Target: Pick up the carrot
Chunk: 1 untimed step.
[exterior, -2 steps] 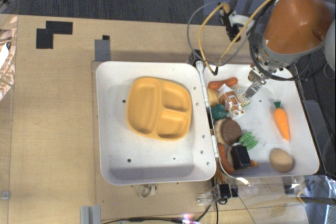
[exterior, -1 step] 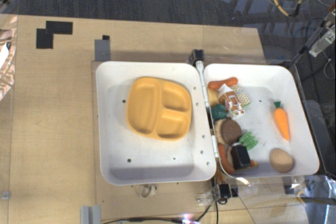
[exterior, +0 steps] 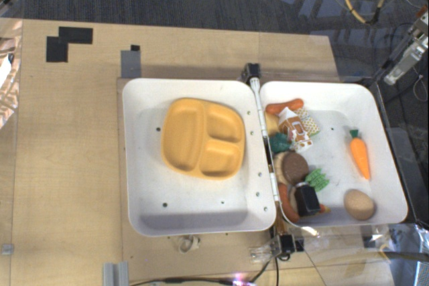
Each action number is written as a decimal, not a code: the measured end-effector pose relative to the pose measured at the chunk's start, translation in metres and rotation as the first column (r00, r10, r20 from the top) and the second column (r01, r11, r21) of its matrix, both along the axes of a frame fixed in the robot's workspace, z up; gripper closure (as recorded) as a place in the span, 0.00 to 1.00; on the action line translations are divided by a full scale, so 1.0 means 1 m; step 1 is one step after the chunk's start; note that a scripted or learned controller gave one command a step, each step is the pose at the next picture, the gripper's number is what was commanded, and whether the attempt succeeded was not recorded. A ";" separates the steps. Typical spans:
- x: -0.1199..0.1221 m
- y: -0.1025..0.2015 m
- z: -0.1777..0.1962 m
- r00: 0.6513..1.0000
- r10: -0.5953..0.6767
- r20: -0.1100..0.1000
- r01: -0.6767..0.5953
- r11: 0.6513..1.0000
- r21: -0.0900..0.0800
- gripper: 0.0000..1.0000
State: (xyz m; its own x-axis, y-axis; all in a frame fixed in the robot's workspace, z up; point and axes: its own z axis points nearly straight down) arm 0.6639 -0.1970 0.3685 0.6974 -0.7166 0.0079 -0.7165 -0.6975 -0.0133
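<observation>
Carrot unobstructed, right bin; left-edge pile overlapping.

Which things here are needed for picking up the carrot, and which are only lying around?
Needed:
carrot
right bin, which holds the carrot

Lying around:
yellow tray in the left bin
potato
small carton
sausage
brown round piece
black block

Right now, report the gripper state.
Gripper: cannot be told. It sits beyond the right bin's far corner, apart from the carrot.
</observation>
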 end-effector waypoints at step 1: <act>-0.007 -0.001 -0.090 0.971 0.239 -0.008 -0.239 0.971 0.000 0.00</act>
State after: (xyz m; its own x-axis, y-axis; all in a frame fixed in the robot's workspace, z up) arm 0.6569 -0.1984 0.2786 0.8486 -0.5290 0.0022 -0.5290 -0.8486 -0.0071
